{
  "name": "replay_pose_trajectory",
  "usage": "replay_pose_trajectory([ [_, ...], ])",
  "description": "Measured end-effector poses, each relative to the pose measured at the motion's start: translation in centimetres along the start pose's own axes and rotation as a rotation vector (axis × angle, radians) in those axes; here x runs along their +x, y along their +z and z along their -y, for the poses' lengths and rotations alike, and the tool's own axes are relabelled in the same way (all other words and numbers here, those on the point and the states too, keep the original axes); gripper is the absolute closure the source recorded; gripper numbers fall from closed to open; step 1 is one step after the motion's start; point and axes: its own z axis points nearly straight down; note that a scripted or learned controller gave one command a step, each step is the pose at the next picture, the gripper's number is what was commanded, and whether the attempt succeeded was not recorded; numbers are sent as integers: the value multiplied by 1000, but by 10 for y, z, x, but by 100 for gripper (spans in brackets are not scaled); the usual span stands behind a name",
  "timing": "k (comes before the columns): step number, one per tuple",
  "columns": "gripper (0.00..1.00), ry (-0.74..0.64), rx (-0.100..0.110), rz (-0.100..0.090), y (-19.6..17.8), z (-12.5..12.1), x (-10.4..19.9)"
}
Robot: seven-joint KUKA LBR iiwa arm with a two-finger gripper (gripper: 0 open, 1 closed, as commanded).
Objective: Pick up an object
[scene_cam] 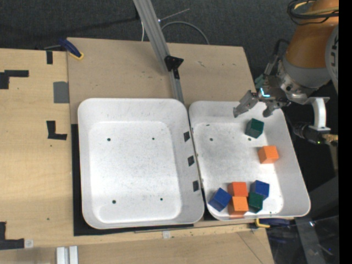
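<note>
Arm: grey body with an orange band, entering from 3 o'clock and occupying the 1–2 o'clock corner of the view.
Gripper (256, 106): above the far end of the right bin, at 2 o'clock from the view centre. Fingers spread wide, with nothing between them.
Fingers (243, 105): one points toward 8 o'clock, the other sits at 3 o'clock from it. Both are apart from every block.
Right bin (291, 164): shallow, white, touching the left bin along its long side. It holds all seven blocks.
Left bin (88, 164): shallow, white, at 9 o'clock from the right bin.
Green block (254, 128): in the far part of the right bin, just beside the gripper at its 6 o'clock. It stands alone.
Orange block (268, 154): near the right wall of the right bin, at 5 o'clock from the green block and apart from it.
Cluster (240, 197): five blocks packed at the near end of the right bin, at 6 o'clock from the orange block.
Cluster contents: a blue block (220, 198) at the 9 o'clock side, two orange ones in the middle, a second blue one (261, 188) and a dark green one (255, 202) at the 3 o'clock side.
Bench (33, 147): light wood, carrying both bins, with black tape marks at 9 o'clock.
Rail (157, 34): a grey metal bar slanting from 12 o'clock down to the gap between the bins.
</note>
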Motion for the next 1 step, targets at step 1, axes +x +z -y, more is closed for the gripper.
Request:
replay_pose_trajectory([
  [1, 0, -1, -5, 1, -3, -1, 0],
])
